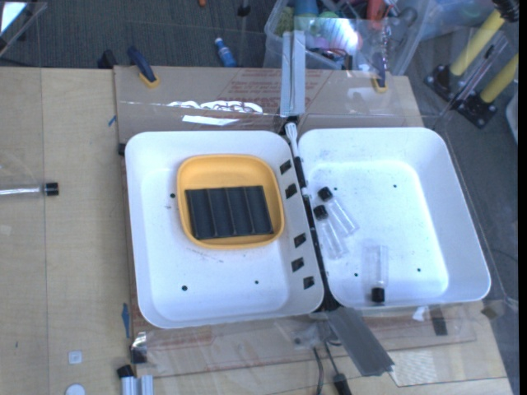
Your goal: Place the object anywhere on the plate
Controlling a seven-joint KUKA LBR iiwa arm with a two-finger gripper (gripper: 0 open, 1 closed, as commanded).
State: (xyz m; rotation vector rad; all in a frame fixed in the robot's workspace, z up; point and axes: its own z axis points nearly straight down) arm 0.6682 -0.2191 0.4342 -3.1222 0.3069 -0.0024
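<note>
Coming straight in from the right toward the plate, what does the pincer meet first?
Probably the clear vials lying in the right bin, if it travels low; depth is unclear.

A lab: white bins [387,151] on a bench, parts tub [354,15] behind.

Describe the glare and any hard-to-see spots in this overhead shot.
Camera view: bright glare streaks on the clear sheet behind the left bin; another hot spot on the plastic tub up top. The clear tubes in the right bin nearly vanish against white. The dark object on the yellow plate reads sharply.
</note>
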